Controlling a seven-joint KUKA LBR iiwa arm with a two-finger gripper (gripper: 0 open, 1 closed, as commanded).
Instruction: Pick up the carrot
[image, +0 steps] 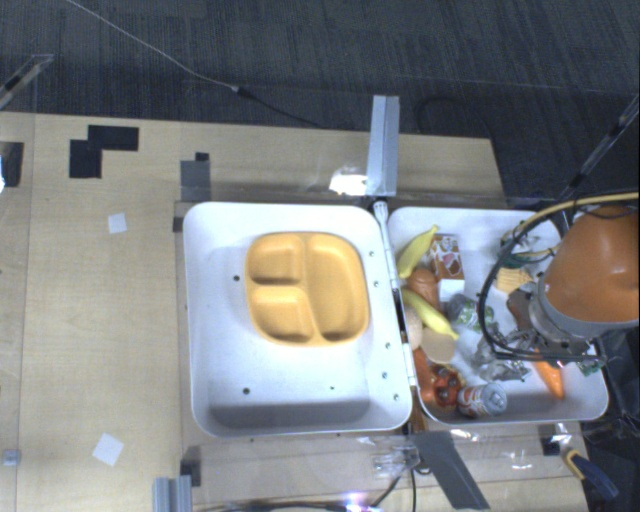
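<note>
Worktop (90, 330): pale wood surface, several black squares at the far left, small white paper squares scattered on the left side.

Left bin (215, 300): shallow, white, square with rounded corners. Contents: one yellow divided plate (305, 287) with three compartments, lying flat near the bin's middle.

Right bin (590, 400): shallow, white, touching the left bin along a metal divider (384, 150) that stands at the far edge. Contents crowded along its left side: banana (417, 250) at the far left; a second yellow banana-like piece (430, 315) just near of it; a brownish rounded item (422, 285) between the two; a small packet with red and white print (448, 255), writing too small to read; red items (440, 385) at the near left corner; a small bottle or can (485, 400) lying on its side, label unreadable.

Carrot (550, 378): orange, lying in the right bin toward its near right side, just near of the arm's wrist, partly hidden by it.

Arm (595, 275): orange band over the right bin, black cables looping around it. Hand (520, 350): low in the right bin beside the carrot; cannot tell whether it is open or closed.
</note>
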